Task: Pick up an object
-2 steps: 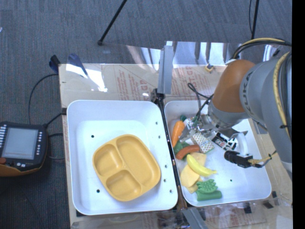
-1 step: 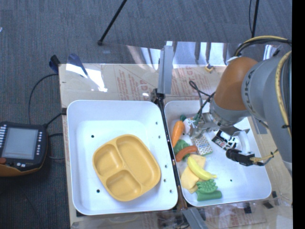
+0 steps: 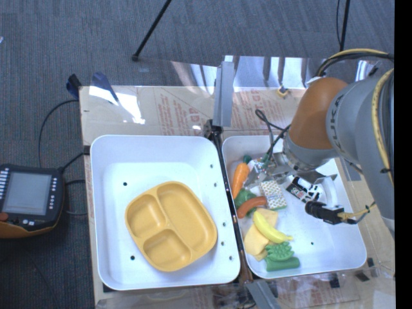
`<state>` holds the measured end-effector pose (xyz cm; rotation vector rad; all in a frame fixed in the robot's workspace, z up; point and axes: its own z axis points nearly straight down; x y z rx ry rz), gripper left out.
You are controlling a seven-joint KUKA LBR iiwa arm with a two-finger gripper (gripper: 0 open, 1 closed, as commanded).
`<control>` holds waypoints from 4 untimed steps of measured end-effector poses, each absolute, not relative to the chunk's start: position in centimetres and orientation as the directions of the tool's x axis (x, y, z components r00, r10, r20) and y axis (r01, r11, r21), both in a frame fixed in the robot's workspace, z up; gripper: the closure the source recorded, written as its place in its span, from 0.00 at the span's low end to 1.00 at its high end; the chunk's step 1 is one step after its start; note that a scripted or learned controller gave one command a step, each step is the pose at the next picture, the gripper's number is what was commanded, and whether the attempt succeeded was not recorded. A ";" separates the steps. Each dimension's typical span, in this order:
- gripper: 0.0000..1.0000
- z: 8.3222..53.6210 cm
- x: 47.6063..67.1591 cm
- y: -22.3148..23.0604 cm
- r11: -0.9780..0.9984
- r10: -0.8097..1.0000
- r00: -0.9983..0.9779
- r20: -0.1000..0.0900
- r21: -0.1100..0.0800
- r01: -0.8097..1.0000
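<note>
The arm point(image 3: 351, 127) enters from 3 o'clock and bends down into the right bin point(image 3: 341, 250), its gripper point(image 3: 273, 166) low over the cluttered upper-left part of that bin. Whether the gripper is apart, together or clamped on anything cannot be told from this view, as wrist hardware and cabling crowd the spot. Candidate objects lie in a column along the bin's left side: an orange carrot point(image 3: 239, 176) at roughly 9 o'clock of the gripper, a white patterned packet point(image 3: 275, 195) just beside it at 6 o'clock, a red and green pepper-like piece point(image 3: 250, 205) toward 7 o'clock, then further toward 6 o'clock a yellow banana point(image 3: 270, 227) lying over a pale yellow slice point(image 3: 256, 242), and a green leafy toy point(image 3: 281, 256) nearest the bin's near rim. The left bin point(image 3: 109, 172) carries a yellow divided plate point(image 3: 170, 224) and plays no part. Judgement: the step in hand is the descent onto one item, and nothing appears lifted. To do it well, the gripper should commit to a single object, most plausibly the packet or the carrot, centre over its short axis, and avoid straddling two neighbours, since the pieces touch or overlap. Approach should be vertical, keeping off the bin wall at 9 o'clock, and the lift should be slow enough to show a real hold
</note>
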<state>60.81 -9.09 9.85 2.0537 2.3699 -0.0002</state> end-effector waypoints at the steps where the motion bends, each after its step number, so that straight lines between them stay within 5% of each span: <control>1: 0.00 18.7 59.0 -7.1 0.016 1.000 -0.016 0.000 -0.001 1.000; 2: 0.00 9.0 58.2 -8.1 0.207 0.978 -0.207 -0.001 0.003 0.978; 3: 1.00 9.8 58.4 -8.4 0.204 0.979 -0.204 -0.005 0.004 0.979; 4: 0.00 9.8 58.3 -8.4 0.203 0.979 -0.203 -0.004 0.004 0.979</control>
